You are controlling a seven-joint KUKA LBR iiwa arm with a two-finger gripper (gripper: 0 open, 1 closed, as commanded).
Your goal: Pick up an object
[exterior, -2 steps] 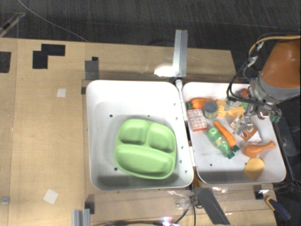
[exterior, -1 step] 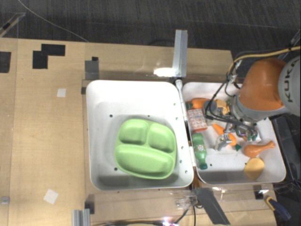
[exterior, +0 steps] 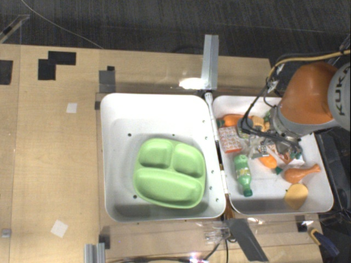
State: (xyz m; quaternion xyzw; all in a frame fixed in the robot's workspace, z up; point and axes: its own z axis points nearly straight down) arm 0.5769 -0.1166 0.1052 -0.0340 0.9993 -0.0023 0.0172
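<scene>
The gripper (exterior: 267,147) hangs low in the right bin (exterior: 323,201), right of centre, among the clutter — whether it is wide or narrow, I cannot tell. Nothing looks lifted: the green bottle (exterior: 242,174), the drumstick toy (exterior: 300,172) and the yellow piece (exterior: 296,195) all rest on the bin floor, so the pick seems undone.

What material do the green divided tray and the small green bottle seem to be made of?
Green divided tray: probably moulded plastic, matte, with smooth rounded compartments and an even colour. Small green bottle: likely plastic, slightly glossy; it is too small to be sure.
</scene>
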